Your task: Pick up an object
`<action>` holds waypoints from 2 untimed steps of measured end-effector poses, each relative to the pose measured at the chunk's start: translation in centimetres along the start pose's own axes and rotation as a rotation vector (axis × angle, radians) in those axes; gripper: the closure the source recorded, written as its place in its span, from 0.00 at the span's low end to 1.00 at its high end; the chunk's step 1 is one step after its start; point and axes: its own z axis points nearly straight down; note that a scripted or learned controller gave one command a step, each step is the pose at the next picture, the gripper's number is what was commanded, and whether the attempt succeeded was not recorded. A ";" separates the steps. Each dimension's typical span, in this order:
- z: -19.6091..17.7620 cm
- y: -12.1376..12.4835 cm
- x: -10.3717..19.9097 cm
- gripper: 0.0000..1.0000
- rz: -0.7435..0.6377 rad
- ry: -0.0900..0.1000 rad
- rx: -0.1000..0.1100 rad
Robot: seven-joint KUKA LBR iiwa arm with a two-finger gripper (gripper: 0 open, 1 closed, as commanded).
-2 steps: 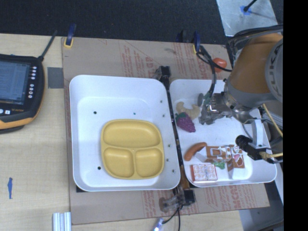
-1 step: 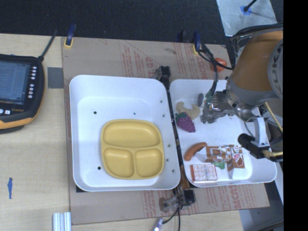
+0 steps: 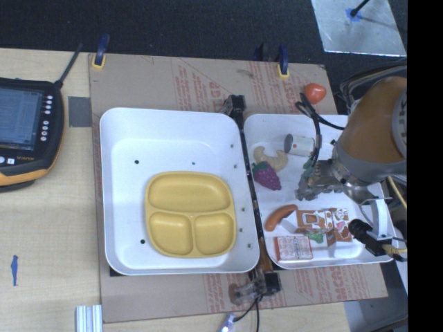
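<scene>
Two shallow white plastic bins are set side by side on a brown cardboard sheet (image 3: 173, 81), presumably so that objects can be taken from one and delivered to the other. The left bin (image 3: 124, 137) holds a pale yellow three-compartment plastic tray (image 3: 190, 213), smooth and rounded at the corners. The right bin (image 3: 277, 124) carries the loose candidates for picking: a purple toy grape cluster (image 3: 267, 176) with a knobbly surface, a cream curved piece (image 3: 277, 159) touching it, a small white cylinder (image 3: 299, 144), a glossy orange-brown toy sausage (image 3: 280, 216), a flat printed red-and-white packet (image 3: 293, 247) and an orange-and-white printed carton (image 3: 324, 221). The dark metal two-finger gripper (image 3: 315, 185) is lowered into the right bin, just above the sausage and carton and to the right of the grapes; whether its jaws are open or closed cannot be told, and nothing is seen held. A small red-orange ball (image 3: 315, 92) lies outside the bins on the cardboard.
</scene>
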 end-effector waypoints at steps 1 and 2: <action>0.0 0.0 0.0 0.00 0.000 0.000 -0.001; 6.3 -0.9 0.1 0.00 -0.001 0.001 -0.001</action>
